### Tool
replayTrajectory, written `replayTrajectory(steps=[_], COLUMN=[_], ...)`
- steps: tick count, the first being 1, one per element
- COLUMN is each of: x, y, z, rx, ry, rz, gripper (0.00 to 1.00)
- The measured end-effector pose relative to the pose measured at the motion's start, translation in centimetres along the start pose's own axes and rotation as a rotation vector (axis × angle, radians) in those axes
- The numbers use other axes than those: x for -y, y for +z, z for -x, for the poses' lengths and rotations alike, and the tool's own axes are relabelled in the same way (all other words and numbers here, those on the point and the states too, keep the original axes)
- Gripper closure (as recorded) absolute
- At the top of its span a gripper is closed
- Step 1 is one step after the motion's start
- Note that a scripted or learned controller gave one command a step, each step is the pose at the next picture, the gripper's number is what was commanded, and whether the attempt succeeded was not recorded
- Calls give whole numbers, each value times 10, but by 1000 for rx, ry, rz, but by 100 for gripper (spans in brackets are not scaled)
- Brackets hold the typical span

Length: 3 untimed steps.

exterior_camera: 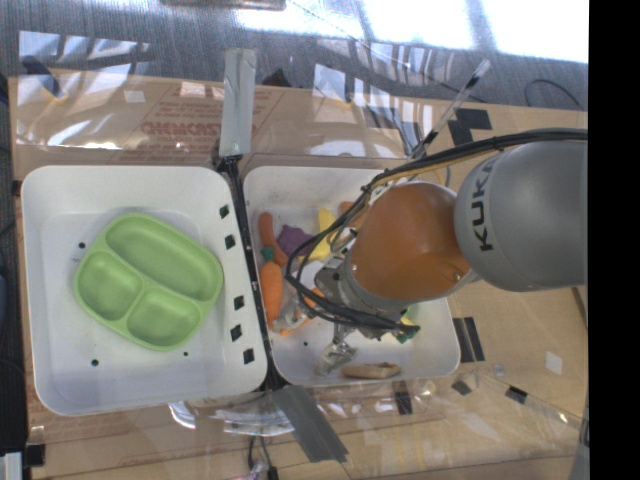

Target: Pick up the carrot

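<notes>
The carrot [271,290] is an orange tapered piece lying lengthwise along the left wall of the right bin [300,180], near the divider. My gripper [339,352] reaches down under the orange wrist band into the front middle of that bin. It is to the right of the carrot and a little nearer the front, apart from it. The wrist hides much of the bin's middle.
A reddish-orange piece [265,229], a purple item [293,239] and a yellow item [325,222] lie behind the carrot. A tan piece [370,371] rests at the front wall, and a green bit [409,334] shows beside the wrist. The left bin [60,368] holds a green divided plate [148,280].
</notes>
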<state>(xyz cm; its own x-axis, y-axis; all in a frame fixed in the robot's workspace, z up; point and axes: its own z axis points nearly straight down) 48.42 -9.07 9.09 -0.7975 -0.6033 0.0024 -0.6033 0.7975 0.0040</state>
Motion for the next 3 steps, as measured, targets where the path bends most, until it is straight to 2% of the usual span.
replayTrajectory(steps=[1, 2, 3], x=[56, 15, 13], y=[-116, -1, -10], z=[-15, 3, 6], rx=[10, 3, 5], ry=[-12, 6, -1], rz=[-15, -4, -3], gripper=[0, 0, 100])
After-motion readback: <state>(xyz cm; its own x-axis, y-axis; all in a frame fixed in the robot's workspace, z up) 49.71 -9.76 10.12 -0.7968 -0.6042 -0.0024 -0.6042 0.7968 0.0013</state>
